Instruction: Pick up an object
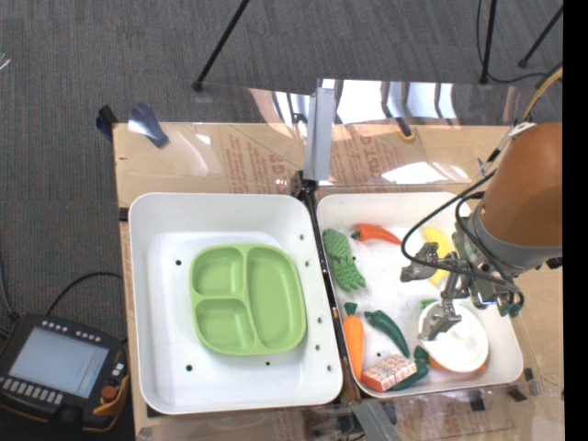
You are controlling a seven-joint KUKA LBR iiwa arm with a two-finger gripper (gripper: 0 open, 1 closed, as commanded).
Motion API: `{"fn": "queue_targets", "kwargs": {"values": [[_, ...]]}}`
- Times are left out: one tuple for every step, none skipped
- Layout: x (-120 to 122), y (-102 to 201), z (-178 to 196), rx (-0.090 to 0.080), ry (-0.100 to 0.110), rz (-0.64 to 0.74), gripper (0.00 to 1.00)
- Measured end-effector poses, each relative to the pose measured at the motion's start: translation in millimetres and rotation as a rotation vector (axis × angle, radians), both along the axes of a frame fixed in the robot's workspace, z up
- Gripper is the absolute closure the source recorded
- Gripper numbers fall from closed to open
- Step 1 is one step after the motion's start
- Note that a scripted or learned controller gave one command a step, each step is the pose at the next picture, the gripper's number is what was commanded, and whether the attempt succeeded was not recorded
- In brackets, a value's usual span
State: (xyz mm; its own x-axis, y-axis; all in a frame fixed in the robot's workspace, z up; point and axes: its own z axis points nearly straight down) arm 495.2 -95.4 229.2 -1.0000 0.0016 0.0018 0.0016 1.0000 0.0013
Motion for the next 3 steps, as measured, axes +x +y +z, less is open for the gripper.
{"fn": "queue_targets", "kwargs": {"values": [[-5.3, 13.8, -140.9, 0.0, -0.011, -0.018, 0.0], [59.5, -6.3, -141.8, 0.0, -0.003, -0.131, 0.0], [60.1, -4.1, -132.2, 0.0, -0.002, -0.125, 1.0]]}}
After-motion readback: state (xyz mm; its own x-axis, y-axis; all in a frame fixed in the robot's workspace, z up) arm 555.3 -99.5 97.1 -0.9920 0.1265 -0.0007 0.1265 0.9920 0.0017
